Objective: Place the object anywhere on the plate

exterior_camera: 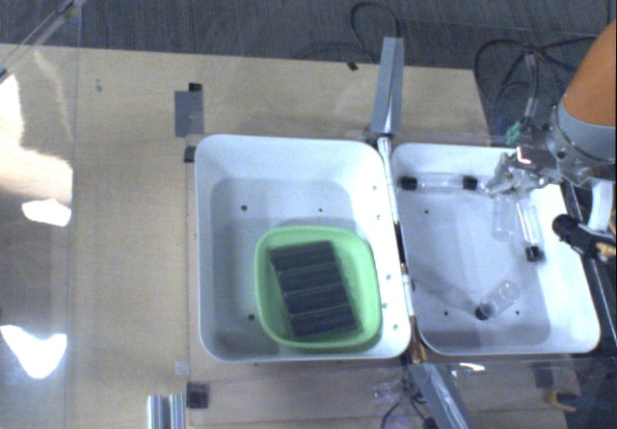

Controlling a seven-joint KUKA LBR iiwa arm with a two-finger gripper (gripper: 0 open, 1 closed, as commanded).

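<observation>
A dark ribbed rectangular object [311,290] lies flat inside the green plate [269,259], which sits in the left white bin [217,225], well to the left of the hand [511,172] and below it in the view. The hand hangs over the upper right part of the right white bin [569,321]; whether it is spread or pressed together cannot be told. Just beside the hand lie three clear tubes with dark caps, one [439,183] to its left, one [528,229] just below it, and one [498,298] further below, all on the desk [116,254].
</observation>
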